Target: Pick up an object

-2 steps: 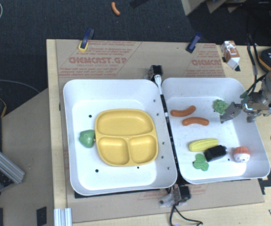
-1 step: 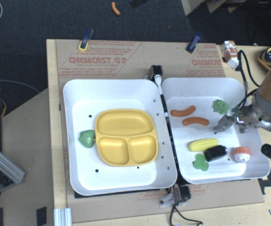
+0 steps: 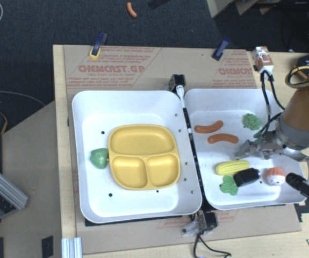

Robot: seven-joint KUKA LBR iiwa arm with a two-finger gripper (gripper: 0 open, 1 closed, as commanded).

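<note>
My gripper (image 3: 255, 149) hangs low over the right bin (image 3: 218, 102), near its right side. It sits just above a yellow corn cob (image 3: 232, 167) and right of two orange sausages (image 3: 208, 127) (image 3: 223, 138). A green broccoli piece (image 3: 252, 121) lies just behind it. In front of the corn lie a black object (image 3: 245, 177), a small green piece (image 3: 229, 185) and an orange and white piece (image 3: 274, 177). I see nothing held in the gripper.
The left bin (image 3: 90, 106) holds a yellow divided plate (image 3: 143, 156) and a green lump (image 3: 99, 158) at the plate's left. The arm's grey body with its orange band (image 3: 303, 117) covers the right bin's right edge. Clamps sit between the two bins.
</note>
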